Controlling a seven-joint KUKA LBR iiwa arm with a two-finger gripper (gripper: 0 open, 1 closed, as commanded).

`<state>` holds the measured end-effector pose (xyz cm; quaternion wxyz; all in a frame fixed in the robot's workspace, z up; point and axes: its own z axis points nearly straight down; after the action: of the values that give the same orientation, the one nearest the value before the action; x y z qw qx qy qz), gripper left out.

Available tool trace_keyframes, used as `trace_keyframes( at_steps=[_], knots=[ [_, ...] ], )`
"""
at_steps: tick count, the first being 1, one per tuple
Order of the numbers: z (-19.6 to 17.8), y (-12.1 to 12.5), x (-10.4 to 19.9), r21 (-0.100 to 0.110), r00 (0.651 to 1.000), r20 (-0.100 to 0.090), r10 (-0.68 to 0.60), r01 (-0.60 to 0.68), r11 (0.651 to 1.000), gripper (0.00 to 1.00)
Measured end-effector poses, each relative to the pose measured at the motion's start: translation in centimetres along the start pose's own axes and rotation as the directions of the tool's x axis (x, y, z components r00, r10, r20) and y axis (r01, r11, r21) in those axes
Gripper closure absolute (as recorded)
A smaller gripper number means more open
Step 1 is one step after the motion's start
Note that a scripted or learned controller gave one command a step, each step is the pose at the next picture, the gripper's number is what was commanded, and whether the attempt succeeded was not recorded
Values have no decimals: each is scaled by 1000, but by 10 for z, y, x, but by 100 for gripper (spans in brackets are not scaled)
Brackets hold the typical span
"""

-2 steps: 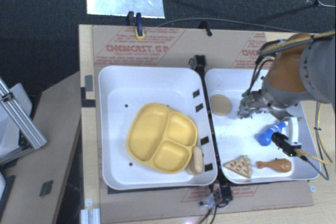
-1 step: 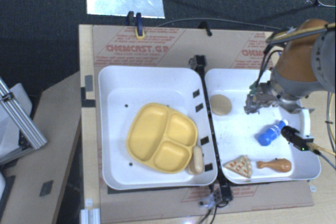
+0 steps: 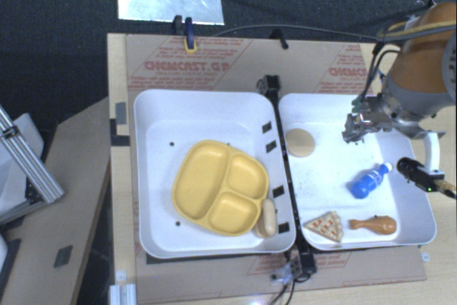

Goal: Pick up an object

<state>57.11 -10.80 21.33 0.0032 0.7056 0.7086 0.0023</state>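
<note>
While claw (image 3: 355, 131) hovers (right bin (image 3: 335, 107)), bottle (image 3: 368, 181) lies.

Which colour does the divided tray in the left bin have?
The divided tray is yellow, plain without pattern, seen clearly in the camera view.

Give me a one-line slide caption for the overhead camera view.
KUKA arm's gripper above the right bin, near a blue bottle, drumstick and cookie.

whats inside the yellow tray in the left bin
The yellow tray has three compartments, all showing bare. A beige bread-like piece lies beside its near right edge, outside it. What lies under the tray is covered.
</note>
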Motion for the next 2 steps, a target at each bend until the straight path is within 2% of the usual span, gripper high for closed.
trace_keyframes(
  at_steps=[1,2],
  knots=[
    [-13,9,52,4,1000,-3,-5,5,1000,100],
    [-5,19,110,5,1000,-3,-6,6,1000,100]
  ],
)
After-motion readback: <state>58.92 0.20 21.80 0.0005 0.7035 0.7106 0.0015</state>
